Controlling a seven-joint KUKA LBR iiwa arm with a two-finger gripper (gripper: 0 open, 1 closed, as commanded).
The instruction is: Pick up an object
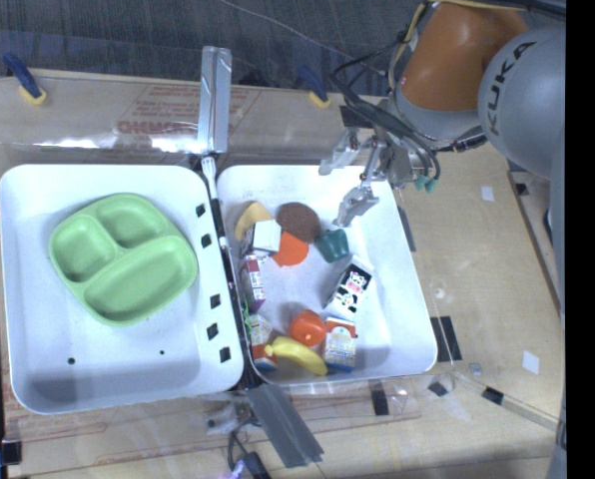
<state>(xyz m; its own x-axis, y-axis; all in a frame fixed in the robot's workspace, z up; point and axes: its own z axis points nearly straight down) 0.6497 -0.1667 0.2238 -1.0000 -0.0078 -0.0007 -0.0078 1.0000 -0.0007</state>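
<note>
Toys (297,277) crowd right bin's (402,267) left.

A green divided plate (123,257) lies in the left white bin (38,367), near its middle. A metal bar (215,98) stands upright between the two bins at the back. The wooden surface (477,277) carries scattered black tape marks.
</note>
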